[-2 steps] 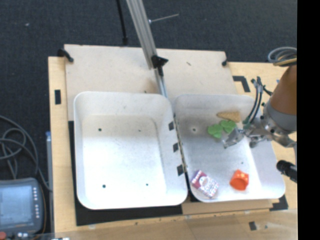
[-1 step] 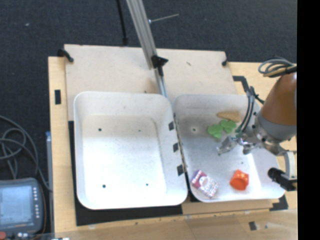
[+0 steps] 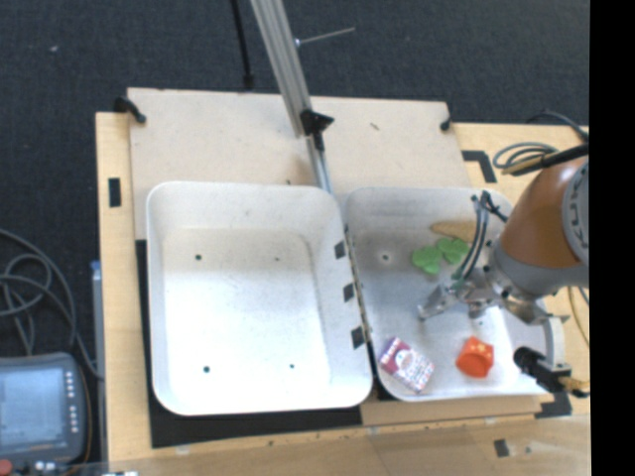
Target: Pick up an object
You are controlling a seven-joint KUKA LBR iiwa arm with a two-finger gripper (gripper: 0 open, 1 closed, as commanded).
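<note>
Below our gripper (image 3: 451, 303), which hangs inside the right bin (image 3: 392, 221), lie an orange piece (image 3: 475, 357) and a packet (image 3: 406, 364); green pieces (image 3: 437, 256) lie just above. Descending between them risks grasping nothing.

We see two white bins (image 3: 248, 201), lightly speckled grey. In the right one lie a green object (image 3: 433, 258), an orange object (image 3: 475, 357), a tan piece (image 3: 453, 229) and a pink-and-white patterned packet (image 3: 406, 364). Our arm (image 3: 541, 228) shows an orange band over grey.
</note>
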